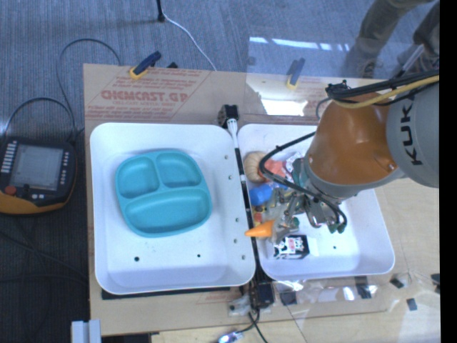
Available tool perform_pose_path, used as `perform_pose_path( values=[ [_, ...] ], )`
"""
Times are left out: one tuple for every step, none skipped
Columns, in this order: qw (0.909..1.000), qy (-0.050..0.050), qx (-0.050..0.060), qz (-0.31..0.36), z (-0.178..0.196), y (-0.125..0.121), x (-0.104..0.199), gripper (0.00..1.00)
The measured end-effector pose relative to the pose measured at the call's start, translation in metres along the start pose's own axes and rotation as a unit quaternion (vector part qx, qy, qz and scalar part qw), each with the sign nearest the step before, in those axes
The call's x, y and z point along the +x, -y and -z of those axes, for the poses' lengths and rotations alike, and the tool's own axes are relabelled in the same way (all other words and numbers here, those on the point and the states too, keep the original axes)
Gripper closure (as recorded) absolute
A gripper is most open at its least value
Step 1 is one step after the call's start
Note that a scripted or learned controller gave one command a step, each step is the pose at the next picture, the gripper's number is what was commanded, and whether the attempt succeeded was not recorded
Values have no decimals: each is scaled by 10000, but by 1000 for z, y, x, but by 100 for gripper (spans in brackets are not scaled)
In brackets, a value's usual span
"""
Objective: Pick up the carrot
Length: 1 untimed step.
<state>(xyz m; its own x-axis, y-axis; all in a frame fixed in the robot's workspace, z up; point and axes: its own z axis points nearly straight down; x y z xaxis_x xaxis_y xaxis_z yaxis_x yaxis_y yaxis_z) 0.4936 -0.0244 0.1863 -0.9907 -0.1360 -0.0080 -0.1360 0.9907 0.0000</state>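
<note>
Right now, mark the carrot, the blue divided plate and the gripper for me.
carrot [260, 229]: camera view, middle of its orange body.
blue divided plate [166, 207]: camera view, floor of its large compartment.
gripper [285, 224]: camera view, between its fingertips.

Left bin [114, 263]: white moulded plastic, smooth, faint sheen; right bin [371, 252]: same white plastic, smooth; divided tray [164, 191]: turquoise plastic, smooth, satin finish; carrot [260, 229]: orange, looks like smooth plastic, slightly glossy; bench top [143, 95]: brown paper-faced sheet with red print, matt, part of it under a clear glossy sheet throwing glare; arm band [353, 145]: orange, smooth, glossy; arm casing [425, 138]: grey, smooth, satin; gripper [289, 213]: dark metal and plastic parts, dull; cables [385, 88]: black and yellow sheathing, smooth; floor [71, 13]: grey-blue carpet, rough ribbed weave, matt; pendant [36, 174]: dark plastic case with orange edge, glossy screen
</note>
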Motion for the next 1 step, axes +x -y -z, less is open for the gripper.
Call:
perform_pose_path(
  values=[
    [9987,-39,-4,-518,-3,-53,-28,100]
  ],
)
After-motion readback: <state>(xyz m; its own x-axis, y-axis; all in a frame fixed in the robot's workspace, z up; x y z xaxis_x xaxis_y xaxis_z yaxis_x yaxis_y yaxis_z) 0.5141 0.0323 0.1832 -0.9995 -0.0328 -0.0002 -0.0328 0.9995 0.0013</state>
